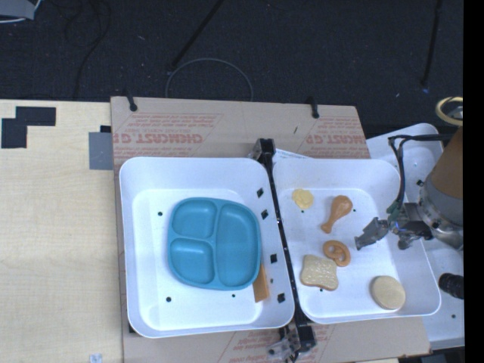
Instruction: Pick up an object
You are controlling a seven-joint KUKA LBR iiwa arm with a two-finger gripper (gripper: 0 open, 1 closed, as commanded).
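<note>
The right bin (378, 174) holds several toy foods: a small yellow piece (302, 199), an orange drumstick (337, 212), a brown pretzel (336, 252), a tan slice of toast (319, 272) and a pale round bun (388, 292). My gripper (386, 236) hangs over the right side of this bin, right of the pretzel and above the bun. Its fingers (367, 235) are spread open and nothing sits between them.
The left bin (144, 195) holds a blue divided plate (214, 243), with a thin brown stick (261, 284) at its lower right edge. A black divider (276, 233) runs between the bins. Cables loop by the arm at the right.
</note>
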